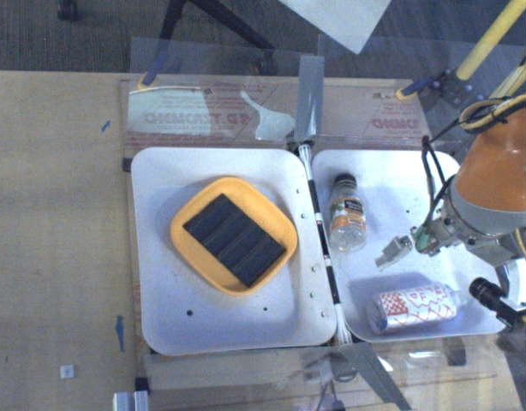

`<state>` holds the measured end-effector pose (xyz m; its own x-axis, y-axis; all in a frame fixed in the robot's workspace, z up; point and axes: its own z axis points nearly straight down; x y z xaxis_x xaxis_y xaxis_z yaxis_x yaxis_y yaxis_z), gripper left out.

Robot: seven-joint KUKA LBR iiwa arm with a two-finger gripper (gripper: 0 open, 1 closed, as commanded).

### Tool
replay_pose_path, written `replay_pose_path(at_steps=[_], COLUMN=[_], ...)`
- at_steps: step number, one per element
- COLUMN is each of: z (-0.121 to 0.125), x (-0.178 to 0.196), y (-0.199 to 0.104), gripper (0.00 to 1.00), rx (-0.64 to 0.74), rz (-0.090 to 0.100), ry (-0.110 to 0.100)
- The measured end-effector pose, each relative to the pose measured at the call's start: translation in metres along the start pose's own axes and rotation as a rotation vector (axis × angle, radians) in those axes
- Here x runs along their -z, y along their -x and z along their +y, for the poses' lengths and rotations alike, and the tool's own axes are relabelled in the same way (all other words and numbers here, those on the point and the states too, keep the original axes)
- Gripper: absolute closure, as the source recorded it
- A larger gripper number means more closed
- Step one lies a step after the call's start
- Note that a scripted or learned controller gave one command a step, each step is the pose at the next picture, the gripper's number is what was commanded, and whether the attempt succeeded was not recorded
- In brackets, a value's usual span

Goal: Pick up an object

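Observation:
In the right bin a small clear bottle with a dark cap lies near the left wall. A red-and-white patterned can lies on its side near that bin's front edge. My gripper hangs over the middle of the right bin, to the right of the bottle and above the can, with nothing seen in it. In the left bin rests a yellow dish holding a black ribbed block.
The grey arm with its orange band covers the right bin's right side, with cables looping beside it. A clear plastic wall stands behind both bins. A wooden bench top stretches to the left.

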<state>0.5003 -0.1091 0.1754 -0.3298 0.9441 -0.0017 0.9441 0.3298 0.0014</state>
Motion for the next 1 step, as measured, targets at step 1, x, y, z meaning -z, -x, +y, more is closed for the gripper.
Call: replay_pose_path(at_steps=[1], z=[0.0515], x=[0.0092], y=[-0.0146], gripper=[0.00], rx=[-0.074], rz=[0.000], ry=[0.000])
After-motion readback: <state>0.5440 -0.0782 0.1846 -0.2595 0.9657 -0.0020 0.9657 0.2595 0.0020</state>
